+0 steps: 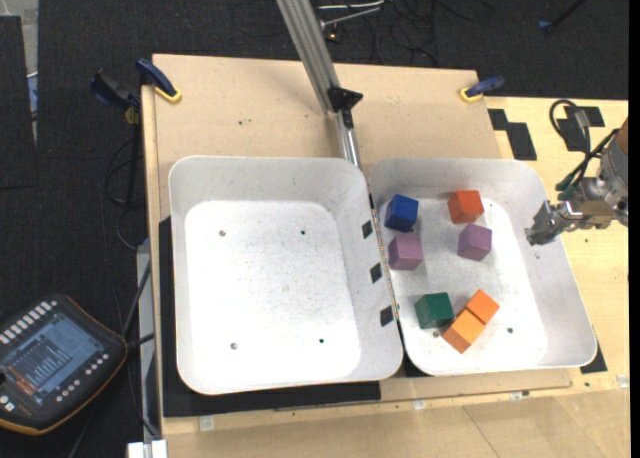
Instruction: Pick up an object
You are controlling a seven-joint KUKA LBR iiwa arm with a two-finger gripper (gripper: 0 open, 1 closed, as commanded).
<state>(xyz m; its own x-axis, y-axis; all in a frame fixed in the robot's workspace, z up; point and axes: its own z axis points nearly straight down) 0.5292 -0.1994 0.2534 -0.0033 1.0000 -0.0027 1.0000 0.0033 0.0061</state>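
Observation:
Several small cubes lie in the right bin [560,336]: a blue one [401,212], an orange-red one [465,207], two purple ones [404,251] [475,242], a green one [434,310] and two orange ones [482,306] [462,331] touching each other. My gripper [541,227] hangs at the bin's right rim, to the right of the purple and orange-red cubes and apart from them. No cube is between its fingers.
The left bin [190,246] adjoins the right one along the middle. A slanted metal pole [310,36] runs from the top down to the bins' joint. Blue and yellow clamps [155,81] [480,89] grip the board's far corners. A pendant [50,361] lies at the lower left.

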